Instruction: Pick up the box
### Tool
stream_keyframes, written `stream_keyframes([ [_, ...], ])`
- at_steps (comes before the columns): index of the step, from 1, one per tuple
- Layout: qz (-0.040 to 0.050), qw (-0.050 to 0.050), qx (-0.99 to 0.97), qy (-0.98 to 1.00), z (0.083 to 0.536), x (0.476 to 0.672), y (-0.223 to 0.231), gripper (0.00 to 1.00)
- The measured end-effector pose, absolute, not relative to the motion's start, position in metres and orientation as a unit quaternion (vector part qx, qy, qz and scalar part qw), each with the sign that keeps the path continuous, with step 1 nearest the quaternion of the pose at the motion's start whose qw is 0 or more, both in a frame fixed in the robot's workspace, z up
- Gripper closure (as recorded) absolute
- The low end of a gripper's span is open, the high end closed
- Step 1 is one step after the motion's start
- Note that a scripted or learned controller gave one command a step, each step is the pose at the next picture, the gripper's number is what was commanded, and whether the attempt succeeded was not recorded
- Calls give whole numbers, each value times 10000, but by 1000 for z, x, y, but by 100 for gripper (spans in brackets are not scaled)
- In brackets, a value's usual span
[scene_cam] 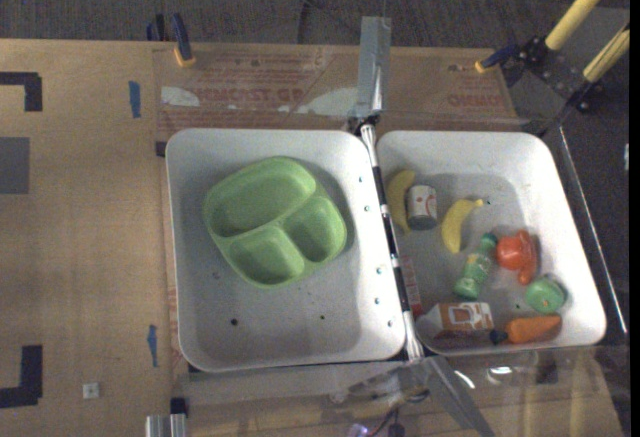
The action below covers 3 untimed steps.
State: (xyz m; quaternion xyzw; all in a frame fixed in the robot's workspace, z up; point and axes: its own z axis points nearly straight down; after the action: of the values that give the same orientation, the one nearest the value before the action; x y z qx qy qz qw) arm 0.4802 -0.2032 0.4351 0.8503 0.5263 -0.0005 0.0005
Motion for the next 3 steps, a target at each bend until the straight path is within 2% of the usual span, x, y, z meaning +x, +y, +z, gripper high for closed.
stream_keyframes([
  [1,-6,23,8493,5280,445,482,-202,100],
  [2,-11,-5,8556,5176,432,506,-175,100],
  [3,1,16,9163,4006,435,573,-215,100],
])
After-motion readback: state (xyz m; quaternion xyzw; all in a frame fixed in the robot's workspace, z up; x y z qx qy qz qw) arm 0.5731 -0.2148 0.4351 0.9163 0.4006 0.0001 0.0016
